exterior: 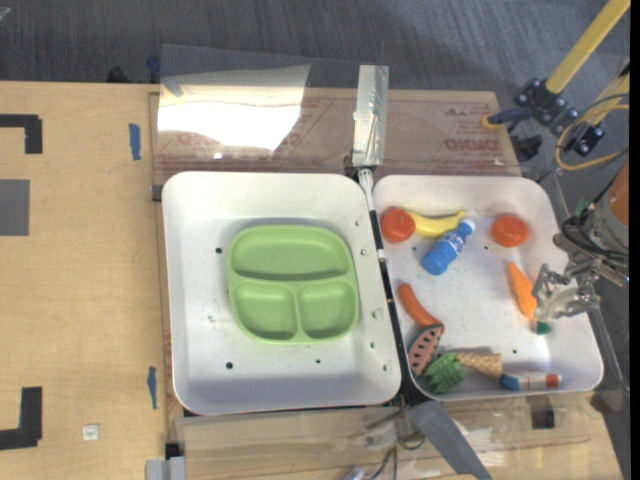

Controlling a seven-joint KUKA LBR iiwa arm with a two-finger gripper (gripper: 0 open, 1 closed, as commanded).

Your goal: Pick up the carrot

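The carrot (520,288) lies in the right bin (470,193), close to its right wall. It is orange, long and thin, and it has a small green tip at its near end. It points partly toward the far side and a little left. The gripper (556,296) is just beside it, on the carrot's right, low over the bin floor.

To do this step well, the fingers should go one on each long side of the carrot, around its middle. The green end is thin, so a grab there would probably slip. The gripper should slide a bit left first, so the carrot sits in the gap and not next to it. The bin wall is near, so the move should be slow and small.

The arm comes in from the right, over the bin's right rim. The shiny fingers look spread a little, with nothing between them, but they are small and blurry, so I cannot be sure. They point left toward the carrot.
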